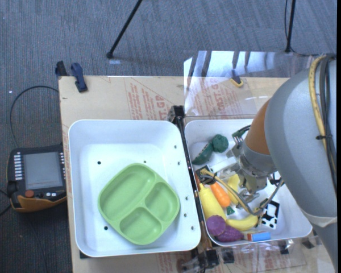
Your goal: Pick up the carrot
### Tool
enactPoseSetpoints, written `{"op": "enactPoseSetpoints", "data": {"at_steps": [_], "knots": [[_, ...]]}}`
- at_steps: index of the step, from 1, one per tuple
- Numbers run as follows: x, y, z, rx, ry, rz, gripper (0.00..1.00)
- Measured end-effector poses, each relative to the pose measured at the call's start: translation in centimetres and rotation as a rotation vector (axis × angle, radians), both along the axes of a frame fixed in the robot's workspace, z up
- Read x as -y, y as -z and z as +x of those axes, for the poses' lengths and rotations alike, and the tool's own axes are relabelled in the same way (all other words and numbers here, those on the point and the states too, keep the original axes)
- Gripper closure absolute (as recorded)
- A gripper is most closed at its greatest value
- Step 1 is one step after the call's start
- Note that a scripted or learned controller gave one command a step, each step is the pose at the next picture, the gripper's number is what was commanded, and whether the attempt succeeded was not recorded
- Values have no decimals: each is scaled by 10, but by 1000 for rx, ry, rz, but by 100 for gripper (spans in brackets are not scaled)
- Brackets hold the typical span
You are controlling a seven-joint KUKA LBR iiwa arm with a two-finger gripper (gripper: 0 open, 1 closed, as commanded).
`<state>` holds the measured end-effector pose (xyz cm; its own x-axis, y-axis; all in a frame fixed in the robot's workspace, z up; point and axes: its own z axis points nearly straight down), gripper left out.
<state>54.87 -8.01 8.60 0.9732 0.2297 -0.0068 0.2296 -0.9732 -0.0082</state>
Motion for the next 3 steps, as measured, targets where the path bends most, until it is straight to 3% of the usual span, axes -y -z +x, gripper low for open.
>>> {"op": "enactPoseSetpoints", "data": {"at_steps": [1,2,3], "knots": [[-45,-103,-33,8,26,-1,0],[-83,-99,-74,-1,28,-2,0],[-45,-100,-65,0,33,-3,0]]}}
